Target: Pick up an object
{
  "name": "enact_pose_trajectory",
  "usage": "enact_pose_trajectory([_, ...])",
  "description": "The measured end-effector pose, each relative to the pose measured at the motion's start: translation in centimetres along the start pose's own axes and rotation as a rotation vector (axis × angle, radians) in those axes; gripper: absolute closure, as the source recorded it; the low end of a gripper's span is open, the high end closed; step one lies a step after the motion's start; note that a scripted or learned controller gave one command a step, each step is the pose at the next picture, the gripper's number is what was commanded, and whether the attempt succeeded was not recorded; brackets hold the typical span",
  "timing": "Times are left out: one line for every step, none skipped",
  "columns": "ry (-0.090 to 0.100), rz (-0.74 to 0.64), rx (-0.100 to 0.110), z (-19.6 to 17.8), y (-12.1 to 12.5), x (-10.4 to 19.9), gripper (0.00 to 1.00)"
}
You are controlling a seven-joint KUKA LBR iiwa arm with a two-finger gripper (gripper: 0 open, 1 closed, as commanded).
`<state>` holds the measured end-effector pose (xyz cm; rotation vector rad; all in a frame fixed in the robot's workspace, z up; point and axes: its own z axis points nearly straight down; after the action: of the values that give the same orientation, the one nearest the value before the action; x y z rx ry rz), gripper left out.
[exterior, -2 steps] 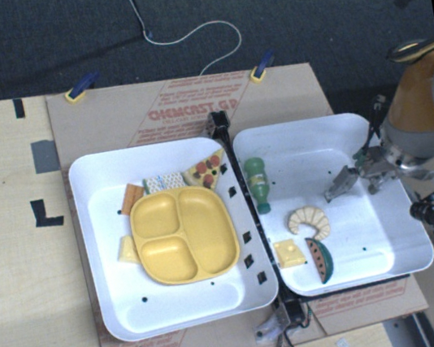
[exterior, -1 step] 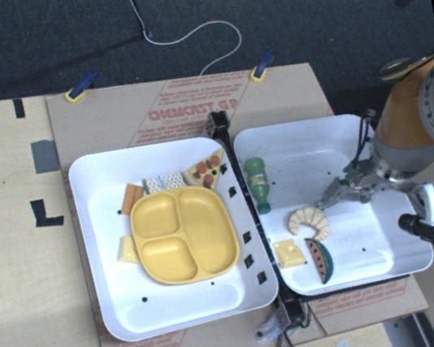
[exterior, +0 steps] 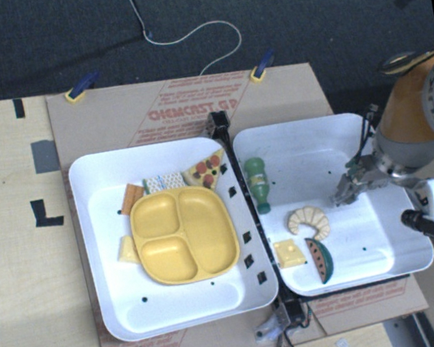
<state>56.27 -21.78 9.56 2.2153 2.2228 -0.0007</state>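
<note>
Gripper (exterior: 346, 194) is down inside the right bin (exterior: 380, 261), near the middle of it and over toward the right wall. It sits low over the white floor there, with bare plastic under it. Honestly can't tell from this angle whether it's released or clenched, the tip is just a dark blur. Nothing visible in its grasp.

Stuff it could grab in that bin: a croissant (exterior: 308, 221) lies near the gripper on its left, apart from it and not touching. Below the croissant there's a watermelon slice (exterior: 321, 260) by the front wall, and just beside that on the left a pale yellow wedge (exterior: 290, 253). A green bottle (exterior: 257, 182) lies along the left wall, up against the divider between the bins, well apart from the gripper.

Left bin (exterior: 111, 302) is mostly taken up by a yellow divided plate (exterior: 186, 233) lying flat in the middle. Some small bits are tucked around its upper edge: a pizza slice (exterior: 207, 169) at the top right, an orange-brown piece (exterior: 132, 197) at the top left, and a yellow piece (exterior: 126, 250) poking out on the left side, partly under the plate.

Both bins sit on a cardboard sheet (exterior: 189, 107), with a blue clip (exterior: 83, 85) on its back left corner. A white cable (exterior: 194, 36) snakes over the dark floor behind.
</note>
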Motion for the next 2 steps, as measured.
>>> enact_pose_trajectory([0.003,0.001,-0.001,-4.6,0.2,0.9,1.0])
enact_pose_trajectory([0.002,0.001,-0.003,-10.6,-0.2,1.3,1.0])
